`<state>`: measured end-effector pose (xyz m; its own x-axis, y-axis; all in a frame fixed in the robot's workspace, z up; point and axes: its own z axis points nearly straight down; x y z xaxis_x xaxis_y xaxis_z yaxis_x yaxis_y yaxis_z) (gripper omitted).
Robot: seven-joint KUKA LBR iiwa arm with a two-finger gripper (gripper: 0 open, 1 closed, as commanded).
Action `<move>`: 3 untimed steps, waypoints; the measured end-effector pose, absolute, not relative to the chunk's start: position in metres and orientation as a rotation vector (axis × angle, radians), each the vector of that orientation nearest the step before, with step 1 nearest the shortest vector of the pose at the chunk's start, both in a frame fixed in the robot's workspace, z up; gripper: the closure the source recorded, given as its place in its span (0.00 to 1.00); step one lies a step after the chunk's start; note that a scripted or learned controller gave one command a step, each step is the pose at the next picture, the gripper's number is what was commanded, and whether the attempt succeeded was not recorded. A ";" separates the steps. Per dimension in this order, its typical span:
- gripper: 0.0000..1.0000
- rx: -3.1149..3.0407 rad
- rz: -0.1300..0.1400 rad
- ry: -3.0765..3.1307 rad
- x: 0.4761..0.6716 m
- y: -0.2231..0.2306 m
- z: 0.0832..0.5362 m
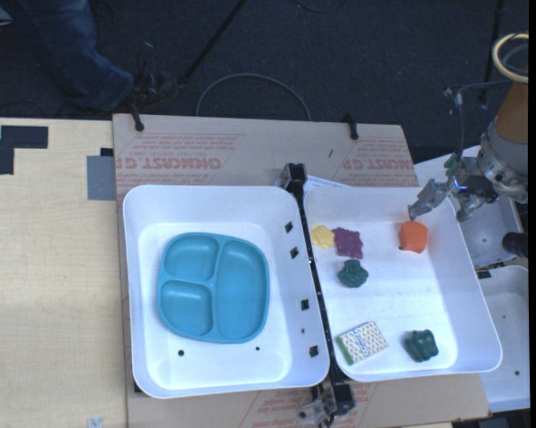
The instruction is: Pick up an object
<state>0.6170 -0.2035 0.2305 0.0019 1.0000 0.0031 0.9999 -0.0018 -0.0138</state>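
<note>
Orange toy (413, 236) lay in the right bin (464, 279), just below-left of our hand (448, 196); we could not tell how the hand stood.

probably lab: white bins (210, 199), taped cardboard (250, 154), cables.
</note>
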 end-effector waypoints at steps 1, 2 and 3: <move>0.00 -2.221 0.001 -2.221 0.620 -0.204 0.238; 0.00 -2.217 0.007 -2.217 0.617 -0.212 0.179; 0.00 -2.217 0.005 -2.217 0.610 -0.209 0.134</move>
<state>0.6102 -0.2091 0.1341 -0.0001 1.0000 0.0019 1.0000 0.0001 -0.0067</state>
